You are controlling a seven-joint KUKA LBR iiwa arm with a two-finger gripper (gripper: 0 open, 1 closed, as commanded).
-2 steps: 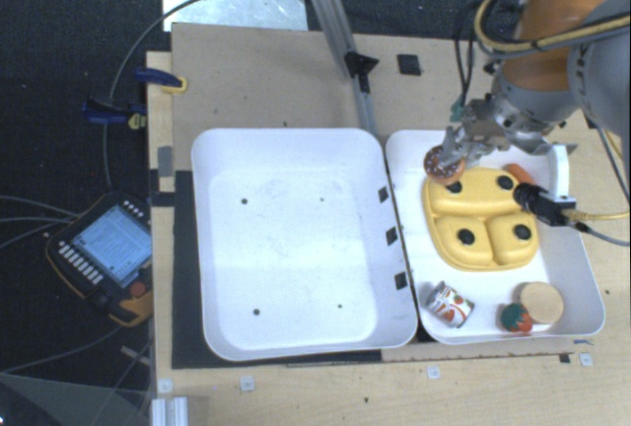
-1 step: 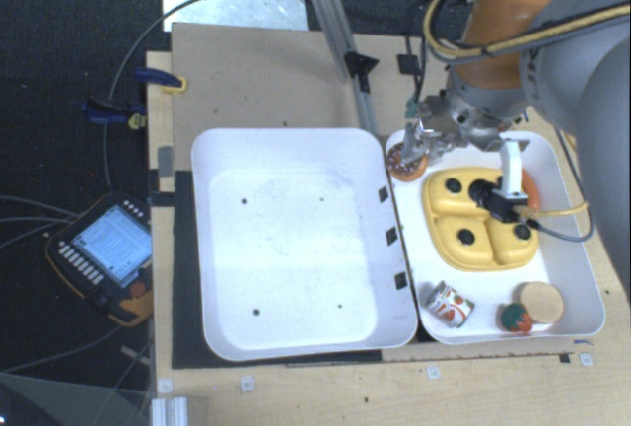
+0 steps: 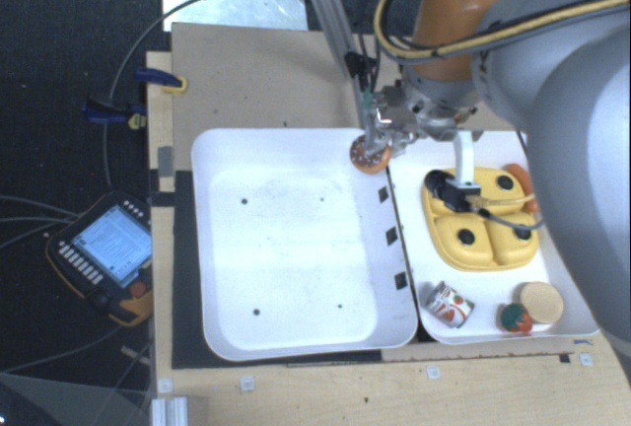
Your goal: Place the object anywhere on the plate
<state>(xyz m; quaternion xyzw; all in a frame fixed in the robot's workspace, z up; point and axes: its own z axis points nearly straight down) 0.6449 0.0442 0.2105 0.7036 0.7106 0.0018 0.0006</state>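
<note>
A small round brown doughnut with a speckled top (image 3: 370,157) hangs at the tip of my gripper (image 3: 376,143), whose fingers are shut on it. It is above the far right corner of the left bin (image 3: 286,247), right by the divider between the bins. The yellow plate (image 3: 490,254), with round dimples, lies in the right bin (image 3: 572,320), a short way to the right of the gripper and nearer the camera. My wrist and arm cover the plate's far edge.
In the right bin, near its front edge, lie a small red and white can (image 3: 450,305), a round tan disc (image 3: 540,302) and a green and red item (image 3: 514,318). An orange item (image 3: 520,179) sits at the plate's far right.
</note>
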